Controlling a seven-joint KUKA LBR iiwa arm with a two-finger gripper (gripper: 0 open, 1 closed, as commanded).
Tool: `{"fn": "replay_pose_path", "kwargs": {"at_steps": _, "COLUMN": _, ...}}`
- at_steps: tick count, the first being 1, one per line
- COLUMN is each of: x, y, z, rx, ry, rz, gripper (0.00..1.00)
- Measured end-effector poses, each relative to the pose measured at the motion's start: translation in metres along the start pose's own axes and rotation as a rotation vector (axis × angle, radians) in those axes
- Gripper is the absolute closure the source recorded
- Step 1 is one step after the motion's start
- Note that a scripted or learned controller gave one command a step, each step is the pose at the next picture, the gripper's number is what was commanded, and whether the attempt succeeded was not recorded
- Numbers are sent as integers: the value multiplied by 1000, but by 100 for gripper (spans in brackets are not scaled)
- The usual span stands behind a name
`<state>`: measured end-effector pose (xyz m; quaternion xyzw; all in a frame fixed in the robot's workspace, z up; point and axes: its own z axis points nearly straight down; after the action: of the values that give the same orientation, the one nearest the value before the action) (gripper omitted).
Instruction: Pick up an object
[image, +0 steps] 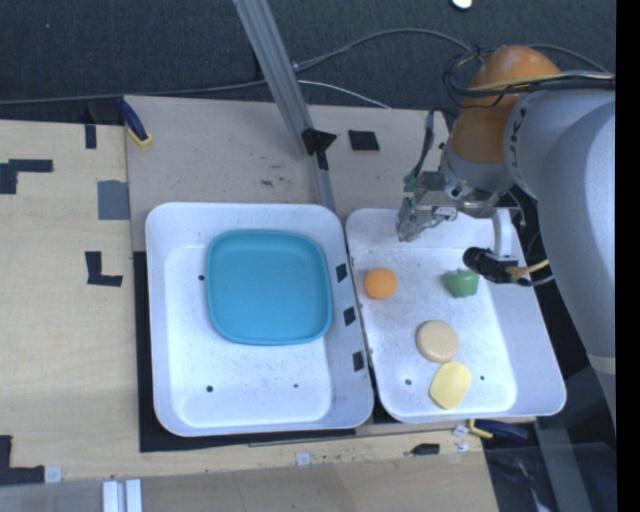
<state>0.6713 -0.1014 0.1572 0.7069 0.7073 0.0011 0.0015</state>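
- Now the gripper is seen above the right bin, at its eleven o'clock corner; whether its fingers are parted cannot be told.
- An orange ball is found at five o'clock from it, well apart.

A pale wooden bench marked with scattered black tape patches carries two shallow white plastic bins side by side, the left bin touching the right bin along their inner rims. A dark mat shows under the left bin's outer edge. A slanted grey metal rail crosses the bench behind the bins, and a blue-and-yellow clip sits near its far left corner.
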Motion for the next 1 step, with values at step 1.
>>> {"fn": "replay_pose_path", "kwargs": {"at_steps": 1, "x": -1, "y": -2, "z": -62, "rx": -1, "ry": 0, "rz": 0, "gripper": 100}}
